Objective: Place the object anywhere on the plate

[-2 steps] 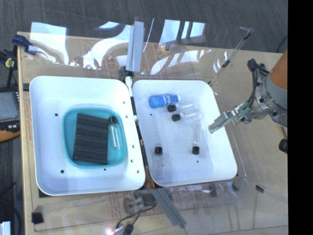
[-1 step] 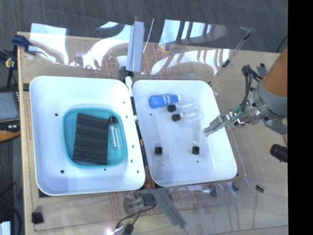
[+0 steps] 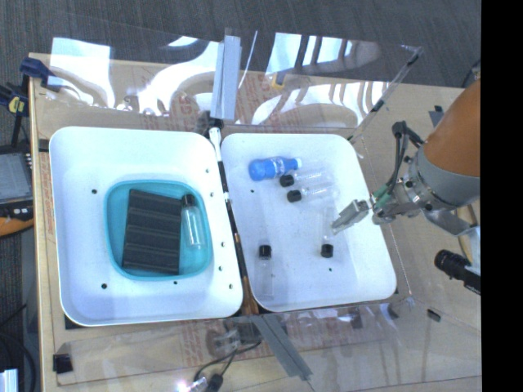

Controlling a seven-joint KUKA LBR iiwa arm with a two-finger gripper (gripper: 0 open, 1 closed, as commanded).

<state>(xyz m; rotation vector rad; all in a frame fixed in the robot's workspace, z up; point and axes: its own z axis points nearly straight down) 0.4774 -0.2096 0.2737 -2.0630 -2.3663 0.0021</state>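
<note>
A teal plate (image 3: pixel 115 219) lies in the left bin (image 3: pixel 69 153). On it rest a black ribbed block (image 3: pixel 153 231) and a small clear bottle (image 3: pixel 194 225) with a black cap, lying along the block's right side. My gripper (image 3: pixel 350 216) hovers over the right side of the right bin (image 3: pixel 372 276), pointing left, with nothing seen in it. In that bin lie a clear bottle with a blue cap (image 3: pixel 268 168) and two small clear bottles with black caps (image 3: pixel 304 193) just below it.
Two small black pieces (image 3: pixel 264 251) (image 3: pixel 327 250) sit low in the right bin. The arm's grey body and orange band (image 3: pixel 453 145) come in over the bin's right rim. Clear panels and a metal post (image 3: pixel 226 72) stand behind the bins.
</note>
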